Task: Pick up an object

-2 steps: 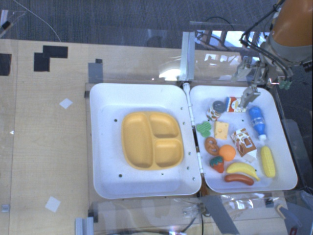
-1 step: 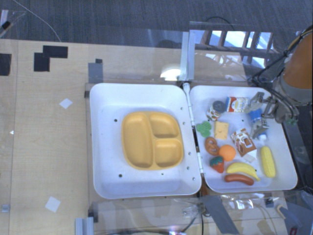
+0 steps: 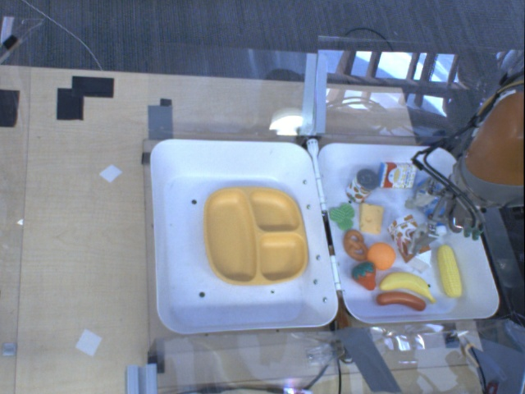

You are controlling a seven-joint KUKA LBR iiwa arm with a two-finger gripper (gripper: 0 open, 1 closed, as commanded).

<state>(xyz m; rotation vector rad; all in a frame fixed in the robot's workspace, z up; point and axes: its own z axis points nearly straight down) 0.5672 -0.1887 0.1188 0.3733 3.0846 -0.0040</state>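
Over the right bin (image 3: 486,302) the gripper (image 3: 428,238) is being positioned, low among the toy food and just right of the orange (image 3: 381,255). How far the pincer is parted, and whether anything is pinched, cannot be told; the tips are being lost against clutter and cables. Nearest candidate for the pick is judged to be the red-and-white patterned packet (image 3: 404,230), lying just above-right of the orange and touching or nearly touching the tool tip.

Other items, placed from the orange: cheese wedge (image 3: 372,217) just above, brown pretzel-like piece (image 3: 354,244) to the left, green leaf piece (image 3: 342,215) up-left, strawberry (image 3: 364,275) down-left, banana (image 3: 406,282) just below, sausage (image 3: 401,300) below that, corn cob (image 3: 449,270) to the right, small carton (image 3: 397,175) well above. The yellow divided tray (image 3: 255,235) is sitting in the left bin (image 3: 176,302), well left of the orange.

For a clean pick, the packet is best being straddled across its narrow side, with the jaws kept off the orange and corn. A vertical descent is being advised, since crowding is making side nudges likely. A slip is being risked on the packet's crinkled surface, so a centred closure before lifting is being favoured.
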